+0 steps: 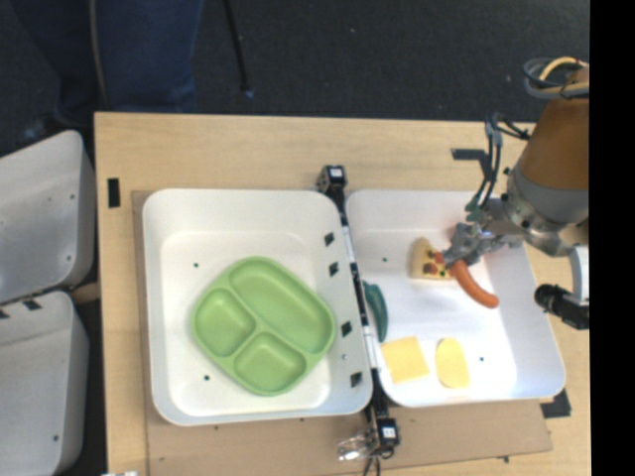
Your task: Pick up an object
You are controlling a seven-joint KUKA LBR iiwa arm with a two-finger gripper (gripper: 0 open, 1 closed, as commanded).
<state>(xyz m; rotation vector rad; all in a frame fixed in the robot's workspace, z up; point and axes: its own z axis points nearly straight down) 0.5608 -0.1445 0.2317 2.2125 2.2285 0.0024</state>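
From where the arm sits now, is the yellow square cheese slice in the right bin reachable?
Probably yes: the yellow square cheese slice lies flat and uncovered, with the gripper in the same bin and nothing between them.

Grey arm point(544, 204), orange band point(558, 147), looped cables

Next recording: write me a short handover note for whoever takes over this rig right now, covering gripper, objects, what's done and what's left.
Gripper: low in the right bin, at the pizza slice and the orange sausage. No object can be seen between its fingers, so count nothing as held.
Objects: the pizza slice and sausage lie in the upper middle of the right bin; a yellow square and a yellow oval lie near its front; a dark green piece sits against its left wall. The left bin holds a green divided plate.
Done: approach to the objects.
Left: grasp one and lift it.
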